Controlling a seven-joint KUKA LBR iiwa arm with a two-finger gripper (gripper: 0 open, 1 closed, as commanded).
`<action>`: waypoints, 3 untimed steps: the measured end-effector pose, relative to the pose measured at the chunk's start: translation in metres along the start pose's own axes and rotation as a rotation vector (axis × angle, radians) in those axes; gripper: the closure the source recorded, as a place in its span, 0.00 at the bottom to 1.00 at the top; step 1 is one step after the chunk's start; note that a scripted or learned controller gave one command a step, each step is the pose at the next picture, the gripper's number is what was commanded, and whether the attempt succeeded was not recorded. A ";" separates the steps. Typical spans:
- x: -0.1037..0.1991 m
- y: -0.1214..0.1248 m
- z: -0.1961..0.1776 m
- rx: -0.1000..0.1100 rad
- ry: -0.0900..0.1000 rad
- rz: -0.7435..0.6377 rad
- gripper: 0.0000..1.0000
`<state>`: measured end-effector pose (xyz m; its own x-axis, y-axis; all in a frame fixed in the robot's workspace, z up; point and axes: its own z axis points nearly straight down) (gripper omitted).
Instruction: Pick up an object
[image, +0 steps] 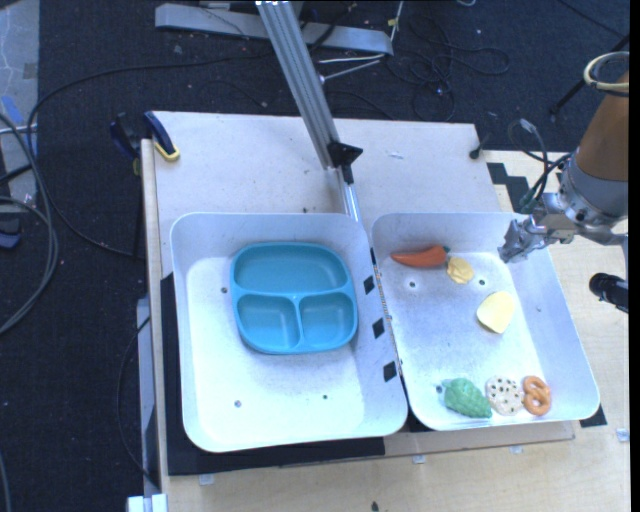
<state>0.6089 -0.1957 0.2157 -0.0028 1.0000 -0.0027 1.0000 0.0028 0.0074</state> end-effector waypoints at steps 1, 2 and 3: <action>0.052 -0.016 0.008 0.008 0.005 -0.003 1.00; 0.112 -0.035 0.007 0.009 0.005 -0.005 1.00; 0.161 -0.062 0.006 0.009 0.005 -0.004 1.00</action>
<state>0.5467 -0.0346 0.2086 -0.0064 1.0000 0.0023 1.0000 0.0064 -0.0017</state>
